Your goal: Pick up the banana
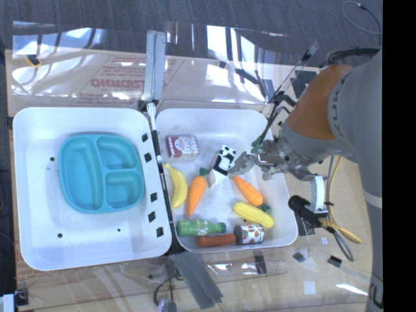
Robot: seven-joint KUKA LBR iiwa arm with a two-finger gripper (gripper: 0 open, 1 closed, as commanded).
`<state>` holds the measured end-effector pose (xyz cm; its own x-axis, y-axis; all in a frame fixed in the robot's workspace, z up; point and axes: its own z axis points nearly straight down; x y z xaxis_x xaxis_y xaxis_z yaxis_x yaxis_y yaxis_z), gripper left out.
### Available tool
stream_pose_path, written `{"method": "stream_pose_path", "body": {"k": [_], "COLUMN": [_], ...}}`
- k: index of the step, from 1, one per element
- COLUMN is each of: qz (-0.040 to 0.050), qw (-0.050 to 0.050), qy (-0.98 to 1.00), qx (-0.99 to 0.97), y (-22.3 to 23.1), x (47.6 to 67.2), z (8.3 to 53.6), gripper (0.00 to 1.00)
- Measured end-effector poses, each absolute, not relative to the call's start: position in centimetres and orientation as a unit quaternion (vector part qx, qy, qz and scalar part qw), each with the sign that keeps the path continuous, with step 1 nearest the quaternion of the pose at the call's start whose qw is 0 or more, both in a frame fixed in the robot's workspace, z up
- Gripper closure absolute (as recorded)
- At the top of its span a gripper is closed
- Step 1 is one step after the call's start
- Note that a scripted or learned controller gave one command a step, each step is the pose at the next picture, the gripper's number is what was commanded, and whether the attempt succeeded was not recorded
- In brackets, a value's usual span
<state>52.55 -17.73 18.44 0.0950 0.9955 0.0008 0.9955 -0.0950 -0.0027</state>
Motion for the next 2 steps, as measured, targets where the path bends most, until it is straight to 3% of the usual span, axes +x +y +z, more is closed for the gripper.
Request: {"method": "stream_pose_path", "body": {"k": [1,2], "qz": [0.0003,0.0002], "qw": [0.002,0.003], "qy": [-0.612,-0.614], "qx": [-0.791,-0.789], "y": [-18.91,-18.85], "x": [47.65,47.74], "z": [9.11,10.09], "gripper": [0.00,1.00]}}
